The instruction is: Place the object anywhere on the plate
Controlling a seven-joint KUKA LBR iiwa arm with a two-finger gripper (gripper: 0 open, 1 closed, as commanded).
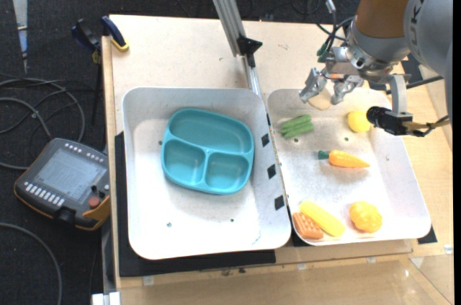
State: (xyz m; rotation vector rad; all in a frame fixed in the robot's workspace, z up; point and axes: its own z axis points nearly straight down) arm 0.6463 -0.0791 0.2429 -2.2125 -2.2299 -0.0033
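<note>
While the silver two-finger gripper (pixel 330 86) is hung over the far corner of the right white bin (pixel 403 174), its fingers are spread a little and nothing is seen between them. A small pale cream round object (pixel 320 102) is sat just under it, close to the bin wall. A straight drop should be made, so the wall is not bumped. The blue three-part plastic plate (pixel 207 151) is laid in the left white bin (pixel 140 174), with open room all around

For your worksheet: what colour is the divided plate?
Teal blue plate, seen in the camera view.
</note>
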